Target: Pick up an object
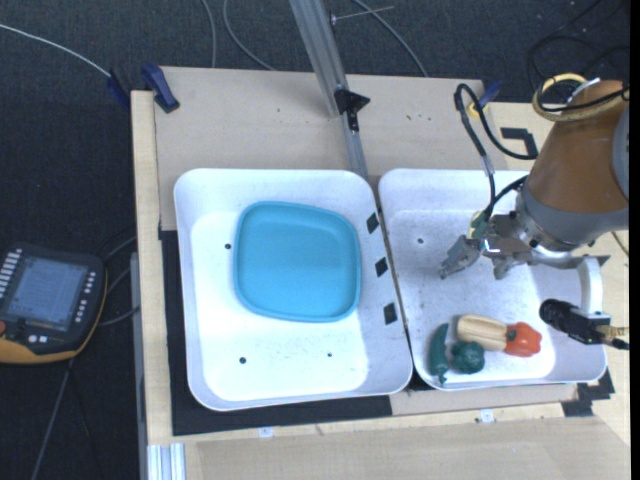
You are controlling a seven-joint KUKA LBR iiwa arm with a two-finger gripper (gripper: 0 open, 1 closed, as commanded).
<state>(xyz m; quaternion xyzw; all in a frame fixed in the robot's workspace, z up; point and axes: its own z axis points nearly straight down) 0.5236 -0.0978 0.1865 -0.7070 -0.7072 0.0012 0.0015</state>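
My gripper (478,263) hangs over the middle of the right bin (420,208), its two grey fingers spread apart with nothing between them. Below it, along the bin's near edge, lie a tan wooden cylinder (481,330), a red and orange toy piece (523,340) touching its right end, and a dark green toy (452,352) at its left. The gripper stands well above and apart from all three. In the left bin (200,268) rests a light blue square plate (297,260).
A metal pole (325,48) slants down from the top to the gap between the bins. Black cables loop at the arm's wrist (480,138). A handheld pendant (45,298) lies on the floor at far left. A black part (570,318) sticks out at the right bin's right edge.
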